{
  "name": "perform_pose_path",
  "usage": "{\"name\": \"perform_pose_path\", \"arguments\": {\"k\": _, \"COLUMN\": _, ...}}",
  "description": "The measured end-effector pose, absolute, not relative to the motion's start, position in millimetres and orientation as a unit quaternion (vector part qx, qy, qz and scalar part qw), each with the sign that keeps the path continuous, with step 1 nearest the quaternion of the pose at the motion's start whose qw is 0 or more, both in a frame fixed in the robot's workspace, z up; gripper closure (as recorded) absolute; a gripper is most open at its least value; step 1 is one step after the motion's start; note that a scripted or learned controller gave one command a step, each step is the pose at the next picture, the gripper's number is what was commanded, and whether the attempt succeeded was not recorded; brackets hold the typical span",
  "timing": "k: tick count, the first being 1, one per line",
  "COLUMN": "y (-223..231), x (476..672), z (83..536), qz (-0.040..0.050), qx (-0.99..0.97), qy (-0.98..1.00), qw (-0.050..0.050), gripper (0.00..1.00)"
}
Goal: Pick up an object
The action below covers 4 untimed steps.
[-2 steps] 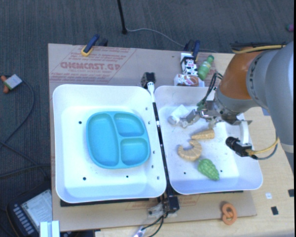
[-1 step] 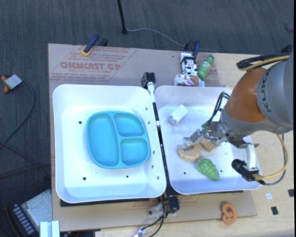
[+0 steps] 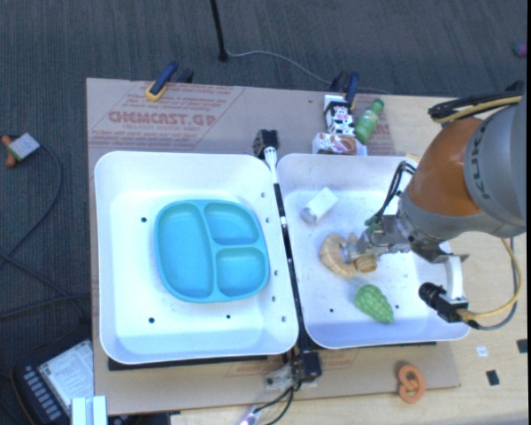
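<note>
A single fixed camera looks down at a slant on the bench, far enough back to take in both white bins. The left bin (image 3: pixel 106 237) sits near centre, its twin (image 3: pixel 336 173) just right of it, with dark carpet (image 3: pixel 35 42) beyond.

A blue divided plate (image 3: pixel 214 249) lies in the left bin (image 3: pixel 115 237); an orange ring (image 3: pixel 411 382) rests on the bench (image 3: pixel 159 118).

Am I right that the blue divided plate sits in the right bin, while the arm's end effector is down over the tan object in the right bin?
Not quite: the camera view shows the blue divided plate in the left bin. The end effector is indeed down over the tan object in the right bin.
</note>
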State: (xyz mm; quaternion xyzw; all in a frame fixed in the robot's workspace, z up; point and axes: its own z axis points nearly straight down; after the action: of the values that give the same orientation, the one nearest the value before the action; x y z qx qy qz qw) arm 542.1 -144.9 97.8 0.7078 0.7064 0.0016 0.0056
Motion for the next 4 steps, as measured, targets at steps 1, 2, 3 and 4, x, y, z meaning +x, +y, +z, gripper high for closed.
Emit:
{"name": "perform_pose_path", "arguments": {"k": 1, "y": -105, "x": 649.2, "z": 182, "qz": 0.0011, "qx": 0.706, "qy": 0.708, "qw": 0.002, "gripper": 1.0}}
{"name": "perform_pose_path", "arguments": {"k": 2, "y": -33, "x": 668.5, "z": 204, "qz": 0.0004, "qx": 0.706, "qy": 0.708, "qw": 0.0, "gripper": 1.0}}
{"name": "perform_pose_path", "arguments": {"k": 3, "y": -35, "x": 668.5, "z": 213, "qz": -0.0013, "qx": 0.706, "qy": 0.708, "qw": 0.001, "gripper": 1.0}}
{"name": "perform_pose_path", "arguments": {"k": 4, "y": -50, "x": 567.3, "z": 251, "qz": -0.0008, "qx": 0.707, "qy": 0.707, "qw": 0.0, "gripper": 1.0}}
